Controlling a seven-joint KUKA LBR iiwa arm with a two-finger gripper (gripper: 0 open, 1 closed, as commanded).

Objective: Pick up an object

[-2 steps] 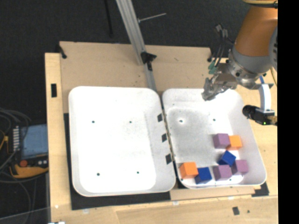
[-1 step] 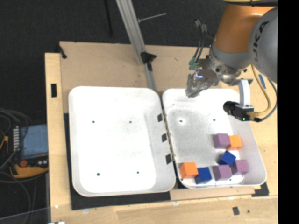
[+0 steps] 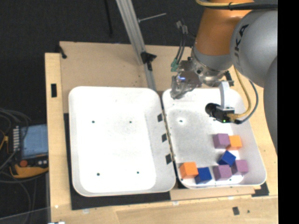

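Item: I log the grey two-finger gripper (image 3: pixel 179 92), state indiscernible, at the right white bin's (image 3: pixel 196 120) far-left corner, well apart from near-right small coloured foam cubes (image 3: pixel 221 141); risk: grasping nothing.

white plastic bins (image 3: pixel 114 139) | purple (image 3: pixel 221 140), orange (image 3: pixel 188 169), blue (image 3: pixel 228 158) small cube blocks | tan wooden bench (image 3: pixel 53 78) | arm grey w/ orange band (image 3: pixel 223 17)
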